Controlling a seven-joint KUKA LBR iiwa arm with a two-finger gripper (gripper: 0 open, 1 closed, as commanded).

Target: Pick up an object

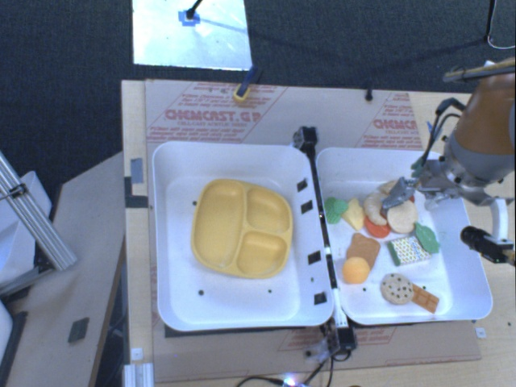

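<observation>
The arm is reaching in from the right over the right bin [476, 297], and its end effector [401, 193] is hanging low above the cluster of toy food at the bin's middle; whether it is spread or closed I cannot tell, and nothing is showing as held. Directly under it are lying a pale round piece [402, 217] and a red slice [376, 228], touching one another. That crowding is making the pick awkward, so it should be coming straight down on a single piece. Easier targets are sitting apart: the orange ball [355, 271] and the cookie [396, 289]. The left bin [173, 297] is carrying a yellow divided plate [242, 227].
</observation>
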